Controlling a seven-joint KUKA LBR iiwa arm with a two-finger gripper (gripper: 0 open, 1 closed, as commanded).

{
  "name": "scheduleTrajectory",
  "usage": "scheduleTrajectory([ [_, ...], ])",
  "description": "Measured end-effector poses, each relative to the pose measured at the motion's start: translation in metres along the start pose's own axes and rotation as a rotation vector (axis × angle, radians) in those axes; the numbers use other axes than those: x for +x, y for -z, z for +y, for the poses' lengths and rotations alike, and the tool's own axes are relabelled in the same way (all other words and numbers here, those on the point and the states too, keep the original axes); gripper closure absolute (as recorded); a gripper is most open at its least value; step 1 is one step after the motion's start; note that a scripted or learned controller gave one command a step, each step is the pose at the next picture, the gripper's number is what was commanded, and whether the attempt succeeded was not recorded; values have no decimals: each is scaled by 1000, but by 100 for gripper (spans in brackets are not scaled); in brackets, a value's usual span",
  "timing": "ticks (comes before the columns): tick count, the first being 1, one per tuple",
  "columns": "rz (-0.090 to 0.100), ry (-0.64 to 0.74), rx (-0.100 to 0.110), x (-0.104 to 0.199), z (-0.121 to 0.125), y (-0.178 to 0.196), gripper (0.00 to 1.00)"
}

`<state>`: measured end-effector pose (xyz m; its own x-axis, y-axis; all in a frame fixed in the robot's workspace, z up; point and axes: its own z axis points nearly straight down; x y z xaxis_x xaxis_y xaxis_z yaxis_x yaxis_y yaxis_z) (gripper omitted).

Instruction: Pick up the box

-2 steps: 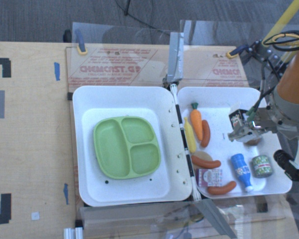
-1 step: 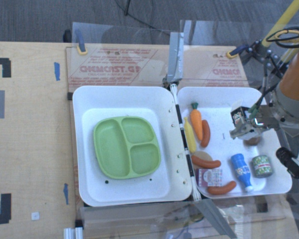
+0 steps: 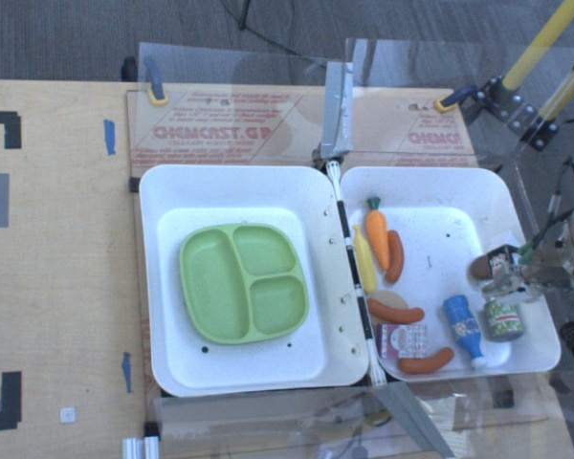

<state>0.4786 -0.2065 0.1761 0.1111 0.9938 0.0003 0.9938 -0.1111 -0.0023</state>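
Two shallow white bins sat side by side on the wooden table point(image 3: 57, 285). The left bin point(image 3: 163, 256) carried a green divided plate point(image 3: 243, 281) with three compartments, lying flat near the bin's middle.

The right bin point(image 3: 440, 194) carried the play food. A toy carrot point(image 3: 377, 229) lay near the bin's left wall, tip toward the near side, green top toward the far side. Just right of it, touching or nearly so, lay an orange-red sausage point(image 3: 394, 255). A yellow piece like a banana or corn cob point(image 3: 364, 259) lay along the left wall. Nearer the front, a second sausage point(image 3: 396, 311) lay slantwise, and a third sausage point(image 3: 427, 360) lay at the front edge.

The box point(image 3: 403, 338), small and flat with a red and white printed face, lay in the near-left corner of the right bin, between the second and third sausages and close to both. A blue bottle point(image 3: 462, 325) lay right of the box, cap toward the front. A small can with a green label point(image 3: 504, 318) stood just right of the bottle, by the right wall.

My tool point(image 3: 503, 268) was low at the right bin's right side, directly above the can and well apart from the box. I could not tell how far its grip was open, nor whether it had hold of anything; the parts blurred together there.
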Motion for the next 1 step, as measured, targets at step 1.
scheduleTrajectory([
  [1, -1, -1, -1, -1, 0, 9, 100],
])
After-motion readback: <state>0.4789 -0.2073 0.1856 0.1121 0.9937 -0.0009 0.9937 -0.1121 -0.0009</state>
